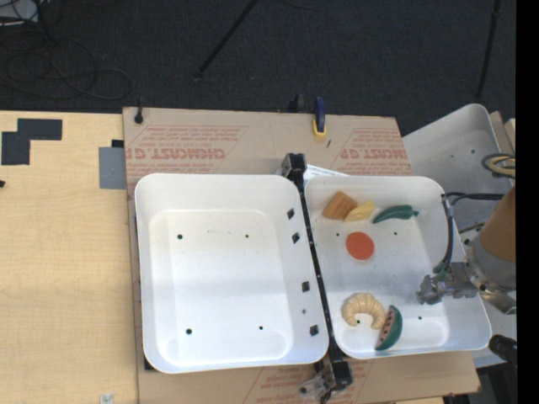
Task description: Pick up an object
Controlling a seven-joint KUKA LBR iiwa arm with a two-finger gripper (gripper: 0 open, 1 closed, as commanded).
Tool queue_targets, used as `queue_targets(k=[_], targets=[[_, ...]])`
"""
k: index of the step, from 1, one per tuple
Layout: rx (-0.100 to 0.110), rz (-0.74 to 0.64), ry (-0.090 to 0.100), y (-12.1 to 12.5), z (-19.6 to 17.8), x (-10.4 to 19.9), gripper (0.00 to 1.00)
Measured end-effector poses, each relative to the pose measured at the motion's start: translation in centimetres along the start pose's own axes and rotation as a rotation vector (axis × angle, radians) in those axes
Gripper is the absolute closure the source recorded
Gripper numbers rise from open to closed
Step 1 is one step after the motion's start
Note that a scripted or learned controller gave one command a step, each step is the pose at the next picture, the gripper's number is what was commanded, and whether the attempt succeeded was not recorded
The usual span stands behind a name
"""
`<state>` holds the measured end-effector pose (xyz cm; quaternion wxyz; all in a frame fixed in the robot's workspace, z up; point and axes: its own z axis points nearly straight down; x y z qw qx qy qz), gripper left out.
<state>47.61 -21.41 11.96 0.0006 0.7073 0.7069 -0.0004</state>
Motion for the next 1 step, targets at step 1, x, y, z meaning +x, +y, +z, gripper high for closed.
queue_targets(k=[1], targets=[[0.001,0.001,0.0,-0.11,3.19,1.46,1.0]])
